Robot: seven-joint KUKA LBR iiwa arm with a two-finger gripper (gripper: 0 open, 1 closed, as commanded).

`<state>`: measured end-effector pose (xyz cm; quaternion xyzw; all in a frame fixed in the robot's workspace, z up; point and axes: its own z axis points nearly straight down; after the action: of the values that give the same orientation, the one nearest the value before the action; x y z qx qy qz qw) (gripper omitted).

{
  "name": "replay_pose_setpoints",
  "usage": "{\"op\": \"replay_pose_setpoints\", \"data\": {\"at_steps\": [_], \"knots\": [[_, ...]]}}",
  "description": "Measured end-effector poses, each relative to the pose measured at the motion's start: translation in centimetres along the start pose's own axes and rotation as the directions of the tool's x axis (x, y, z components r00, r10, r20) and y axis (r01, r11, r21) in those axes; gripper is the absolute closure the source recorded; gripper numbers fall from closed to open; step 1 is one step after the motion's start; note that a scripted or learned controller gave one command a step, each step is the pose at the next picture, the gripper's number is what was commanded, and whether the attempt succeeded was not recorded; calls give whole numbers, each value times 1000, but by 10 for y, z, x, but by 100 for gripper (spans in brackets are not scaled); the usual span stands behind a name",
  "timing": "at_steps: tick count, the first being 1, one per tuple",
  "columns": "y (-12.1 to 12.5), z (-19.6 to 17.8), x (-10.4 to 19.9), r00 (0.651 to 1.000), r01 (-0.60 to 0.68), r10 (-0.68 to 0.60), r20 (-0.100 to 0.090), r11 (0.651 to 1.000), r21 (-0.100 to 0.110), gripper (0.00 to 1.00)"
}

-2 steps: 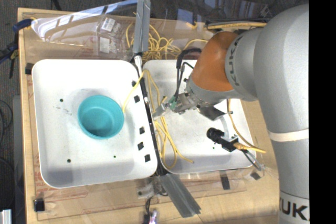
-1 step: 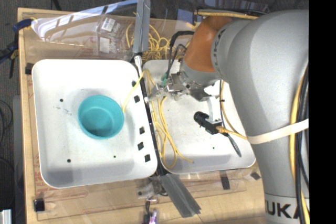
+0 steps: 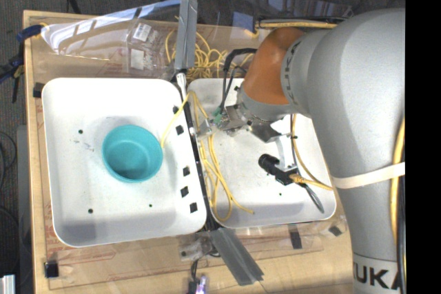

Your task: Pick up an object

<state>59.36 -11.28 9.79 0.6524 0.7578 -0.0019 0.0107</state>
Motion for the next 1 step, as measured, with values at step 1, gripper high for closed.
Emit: {"op": "replay_pose_setpoints", "data": {"at_steps": [1], "knots": [[0, -7, 6, 1000, 9, -9, -13, 1000, 10, 100]]}}
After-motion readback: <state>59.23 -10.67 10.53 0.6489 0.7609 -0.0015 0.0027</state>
